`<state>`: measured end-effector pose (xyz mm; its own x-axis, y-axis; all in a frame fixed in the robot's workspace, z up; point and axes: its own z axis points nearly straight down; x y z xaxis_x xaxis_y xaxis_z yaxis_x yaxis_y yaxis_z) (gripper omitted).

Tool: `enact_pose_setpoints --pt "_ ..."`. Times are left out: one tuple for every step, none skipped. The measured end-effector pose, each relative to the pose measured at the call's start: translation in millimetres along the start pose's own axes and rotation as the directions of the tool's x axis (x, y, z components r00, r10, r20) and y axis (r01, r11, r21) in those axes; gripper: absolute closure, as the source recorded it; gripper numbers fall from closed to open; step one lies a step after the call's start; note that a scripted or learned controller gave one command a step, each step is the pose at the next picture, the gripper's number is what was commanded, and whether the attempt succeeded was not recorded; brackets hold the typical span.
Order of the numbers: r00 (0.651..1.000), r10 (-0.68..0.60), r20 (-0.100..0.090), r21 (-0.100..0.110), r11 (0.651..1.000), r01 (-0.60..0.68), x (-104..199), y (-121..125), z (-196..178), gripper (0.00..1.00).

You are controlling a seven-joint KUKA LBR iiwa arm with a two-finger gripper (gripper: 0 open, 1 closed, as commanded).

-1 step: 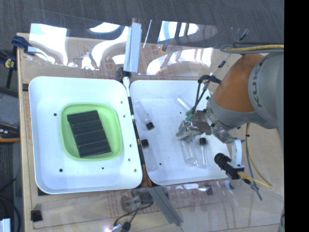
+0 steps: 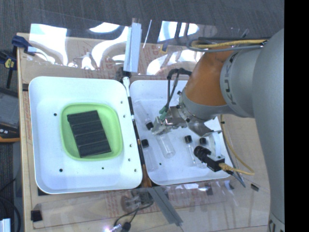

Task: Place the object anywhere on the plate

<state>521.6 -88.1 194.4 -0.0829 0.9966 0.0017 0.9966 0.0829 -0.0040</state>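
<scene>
A green square plate lies in the left white bin. A black ridged rectangular block rests flat on the plate, slightly tilted and filling most of its middle. My gripper is low over the right white bin, near its centre-left and well apart from the plate and the block. A small clear, glassy piece lies on the right bin's floor just below the gripper.
The grey arm with its orange band covers the upper right part of the right bin. A raised divider separates the two bins. Small dark studs dot both bin floors. A metal bar stands behind the bins.
</scene>
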Motion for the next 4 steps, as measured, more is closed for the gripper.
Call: enact_pose_setpoints --pt "0.987 -0.158 0.001 0.001 0.987 0.158 101.6 15.1 3.5 1.00" --pt "0.987 -0.158 0.001 0.001 0.987 0.158 101.2 15.1 3.4 0.00" --pt "0.988 -0.153 0.001 0.000 0.988 0.153 53.1 43.2 2.1 0.00" --pt "0.974 -0.227 0.002 -0.002 0.974 0.227 4.2 58.6 -2.0 0.00"
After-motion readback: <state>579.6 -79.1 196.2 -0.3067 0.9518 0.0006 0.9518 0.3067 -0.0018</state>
